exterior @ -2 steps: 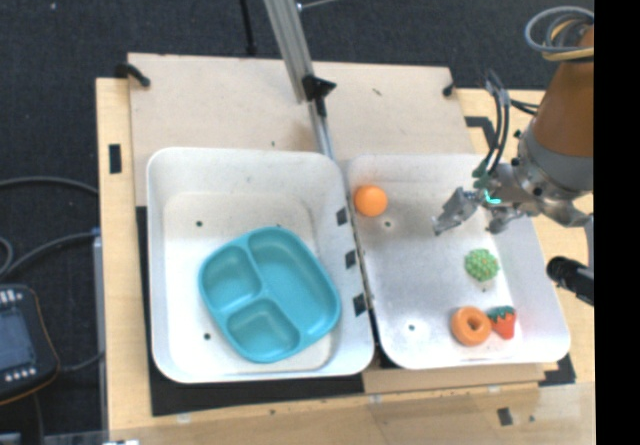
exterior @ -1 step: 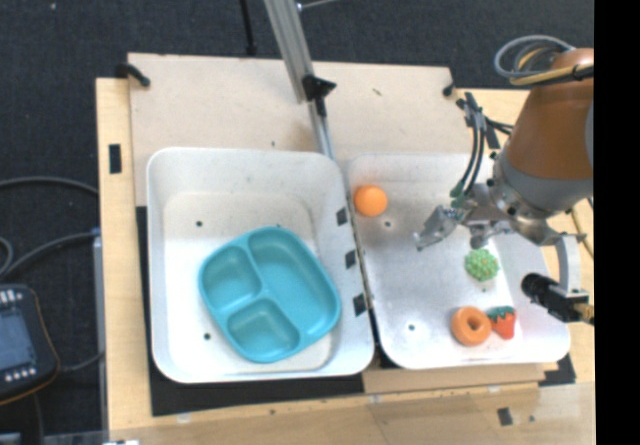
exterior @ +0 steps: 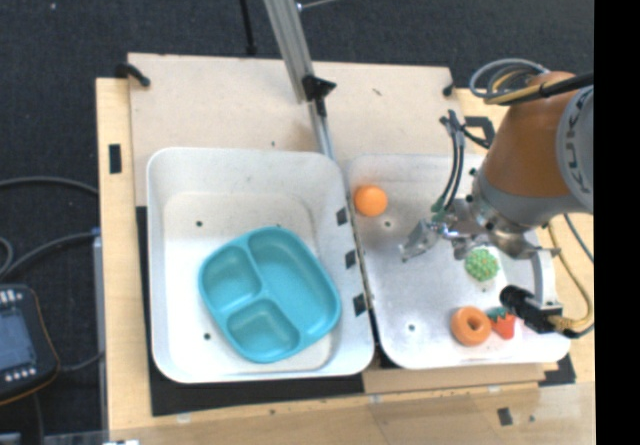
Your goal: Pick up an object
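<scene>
White plastic forms the two shallow bins seen from above, set side by side on a pale wooden bench (exterior: 240, 103). The left bin (exterior: 175, 193) is largely taken up by a turquoise divided plate (exterior: 268, 293) with three compartments, lying flat toward the bin's near right part; a bare band of floor is left along the left and far edges. The right bin (exterior: 400, 333) holds the small things. An orange ball (exterior: 371, 200) is placed near the far left corner, just beside the wall shared by the bins and well apart from the rest. An orange ring-shaped toy, like a doughnut (exterior: 469, 326), is seen near the front edge, with a small red object (exterior: 503, 325) just beside it on the right. A green textured ball (exterior: 482, 264) is found right of the bin's middle, partly under the arm. Open floor is left in the middle and front left of this bin. The grey and orange arm (exterior: 535, 148) is reached in from the right, and its gripper (exterior: 432, 236) is held over the bin's middle, left of the green ball; how its fingers stand cannot be told, and nothing is seen between them. A slanted metal pole (exterior: 285, 18) is fixed behind the bins.
</scene>
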`<state>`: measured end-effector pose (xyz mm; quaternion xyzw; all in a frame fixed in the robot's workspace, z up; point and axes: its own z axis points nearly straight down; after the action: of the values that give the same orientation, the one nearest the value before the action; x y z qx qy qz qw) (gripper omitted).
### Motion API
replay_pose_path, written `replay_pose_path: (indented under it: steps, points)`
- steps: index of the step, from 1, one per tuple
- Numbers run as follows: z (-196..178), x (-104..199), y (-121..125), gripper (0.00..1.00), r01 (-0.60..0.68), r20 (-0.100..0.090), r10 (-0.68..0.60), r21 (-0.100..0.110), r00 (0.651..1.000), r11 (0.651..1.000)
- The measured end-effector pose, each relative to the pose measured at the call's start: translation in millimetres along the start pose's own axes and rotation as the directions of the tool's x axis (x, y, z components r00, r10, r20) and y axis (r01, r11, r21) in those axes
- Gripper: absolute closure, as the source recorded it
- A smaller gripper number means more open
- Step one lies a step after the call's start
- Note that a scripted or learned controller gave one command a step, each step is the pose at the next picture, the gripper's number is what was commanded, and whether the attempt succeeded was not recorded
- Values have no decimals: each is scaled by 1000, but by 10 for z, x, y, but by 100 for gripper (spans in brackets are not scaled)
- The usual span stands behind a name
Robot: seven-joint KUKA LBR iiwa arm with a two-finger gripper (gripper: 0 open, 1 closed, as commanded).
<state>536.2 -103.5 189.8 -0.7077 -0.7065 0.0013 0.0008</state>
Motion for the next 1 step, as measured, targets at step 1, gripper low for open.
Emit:
replay_pose_path:
  steps: [1]
  points:
    - [630,-10,7,0,1,-1,-1,3,1000,1000]
